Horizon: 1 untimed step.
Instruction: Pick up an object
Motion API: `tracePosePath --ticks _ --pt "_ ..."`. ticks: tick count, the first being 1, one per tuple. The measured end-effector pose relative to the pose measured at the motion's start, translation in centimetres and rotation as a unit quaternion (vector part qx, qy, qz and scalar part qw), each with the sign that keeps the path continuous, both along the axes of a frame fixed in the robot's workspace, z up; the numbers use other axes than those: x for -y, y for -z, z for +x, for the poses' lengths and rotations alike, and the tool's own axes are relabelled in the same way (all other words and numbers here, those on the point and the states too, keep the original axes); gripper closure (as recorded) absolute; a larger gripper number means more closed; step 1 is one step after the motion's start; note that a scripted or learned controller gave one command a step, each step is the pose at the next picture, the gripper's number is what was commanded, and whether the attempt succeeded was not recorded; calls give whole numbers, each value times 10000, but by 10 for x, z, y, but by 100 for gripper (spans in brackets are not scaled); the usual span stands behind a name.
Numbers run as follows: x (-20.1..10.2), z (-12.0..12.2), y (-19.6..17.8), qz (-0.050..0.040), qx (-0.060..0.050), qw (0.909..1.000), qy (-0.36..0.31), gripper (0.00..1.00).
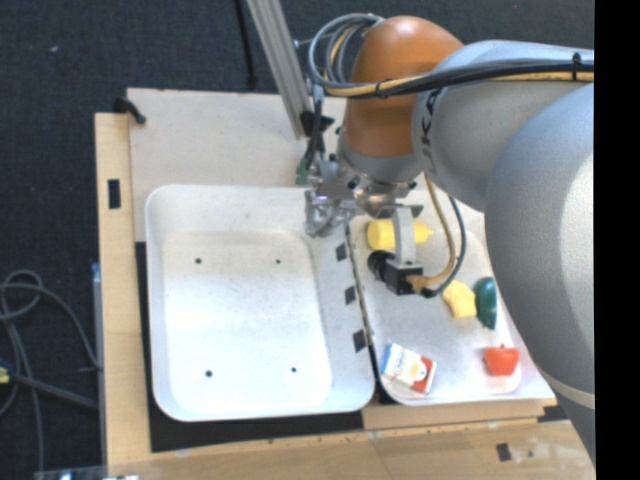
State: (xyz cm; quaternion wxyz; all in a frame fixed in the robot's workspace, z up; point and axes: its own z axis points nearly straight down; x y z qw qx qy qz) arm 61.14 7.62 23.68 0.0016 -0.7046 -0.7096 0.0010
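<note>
My gripper (318,214) hangs over the ridge between the two bins, near their far end, under the orange wrist band. In the right bin (450,383), a yellow object (384,235) lies just right of the gripper, partly hidden by the wrist. Farther toward the front lie a yellow block (459,300), a green object (486,303), a small red-orange object (500,360) and a red and white box (408,369). Nothing is visibly held.
The left bin (245,303) sits beside the right one on the wooden bench (200,133). A slanted aluminium post (278,48) rises behind the bins, close to the wrist. The grey arm covers the right bin's far right part.
</note>
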Motion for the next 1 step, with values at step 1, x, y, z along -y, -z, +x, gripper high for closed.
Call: tracePosePath --ticks 1 --pt "3 0 -1 -1 5 10000 27 0"
